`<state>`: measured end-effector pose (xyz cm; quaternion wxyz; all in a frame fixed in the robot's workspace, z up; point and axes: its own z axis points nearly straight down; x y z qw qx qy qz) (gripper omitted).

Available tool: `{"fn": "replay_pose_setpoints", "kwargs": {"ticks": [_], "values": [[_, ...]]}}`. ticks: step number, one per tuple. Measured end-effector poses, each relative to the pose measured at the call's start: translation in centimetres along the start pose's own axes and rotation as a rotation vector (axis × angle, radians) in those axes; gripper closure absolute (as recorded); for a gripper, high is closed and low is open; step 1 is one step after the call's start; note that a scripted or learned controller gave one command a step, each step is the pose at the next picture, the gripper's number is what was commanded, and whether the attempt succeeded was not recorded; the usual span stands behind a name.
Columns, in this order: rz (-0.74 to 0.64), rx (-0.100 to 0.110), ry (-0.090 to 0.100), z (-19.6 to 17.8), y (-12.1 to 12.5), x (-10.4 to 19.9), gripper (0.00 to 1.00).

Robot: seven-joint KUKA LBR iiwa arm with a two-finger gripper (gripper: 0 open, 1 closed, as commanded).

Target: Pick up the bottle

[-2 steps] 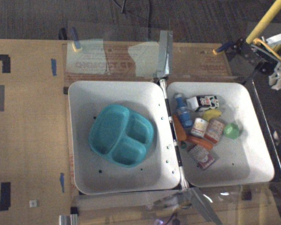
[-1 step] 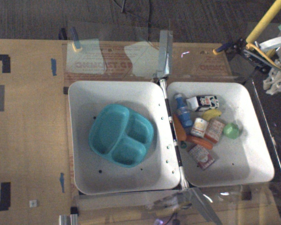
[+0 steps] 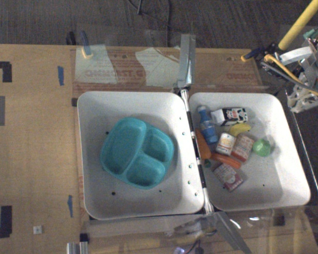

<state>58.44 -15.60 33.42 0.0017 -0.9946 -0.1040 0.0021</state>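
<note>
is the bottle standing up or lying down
Lying down. The bottle rests lengthwise on the floor of the right bin, cap toward the far wall, beside the left wall.

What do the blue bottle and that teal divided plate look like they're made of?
The bottle looks like clear blue-tinted plastic with a paler cap and label, though the blur leaves that open. The teal plate seems moulded plastic, smooth and matte, with rounded compartment walls.
</note>
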Motion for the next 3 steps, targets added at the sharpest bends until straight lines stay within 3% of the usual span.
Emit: {"fn": "replay_pose_setpoints", "kwargs": {"ticks": [1,2,3], "values": [[0.003,-0.004,0.003,1.6,6.2,3.9,1.0],[-0.003,0.001,0.0,-0.2,3.1,0.6,1.0],[0.01,0.001,0.0,0.3,1.7,-1.9,1.0]]}}
